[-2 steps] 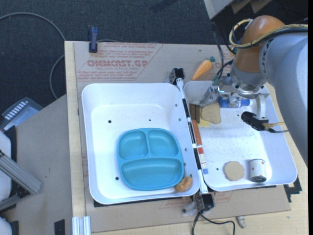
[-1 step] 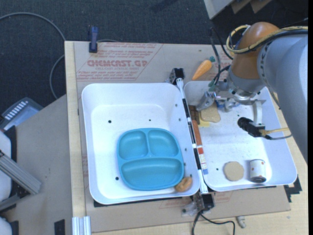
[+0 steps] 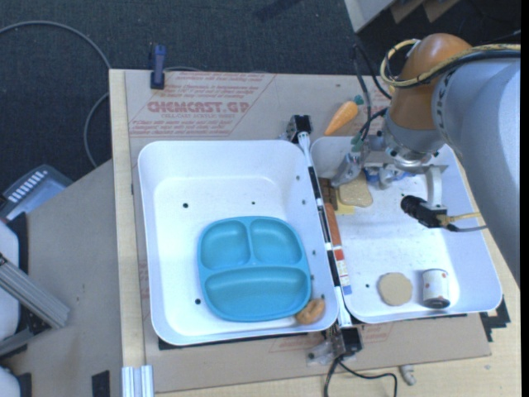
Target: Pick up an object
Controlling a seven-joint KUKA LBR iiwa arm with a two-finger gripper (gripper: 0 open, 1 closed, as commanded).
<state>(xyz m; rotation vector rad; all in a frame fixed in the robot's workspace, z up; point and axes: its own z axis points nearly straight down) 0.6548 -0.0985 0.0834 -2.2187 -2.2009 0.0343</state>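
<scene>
Careful: your hand (image 3: 369, 174) hovers over the tan bread-shaped piece (image 3: 356, 194) near right white bin's (image 3: 463, 300) far-left corner; finger state unclear, could clip the wall.

Left bin (image 3: 165, 222): divided plate (image 3: 252, 267) in its near half, toward the right wall; small pastry-like piece (image 3: 312, 311) touching the plate's near-right corner. Right bin (image 3: 463, 292): flat bread-like piece (image 3: 356, 194) at the far-left, beneath the gripper (image 3: 374, 172); round cookie (image 3: 395, 288) near the front edge; small can (image 3: 435, 287) just right of the cookie. Carrot (image 3: 343, 116) lies on the bench behind the right bin.
</scene>
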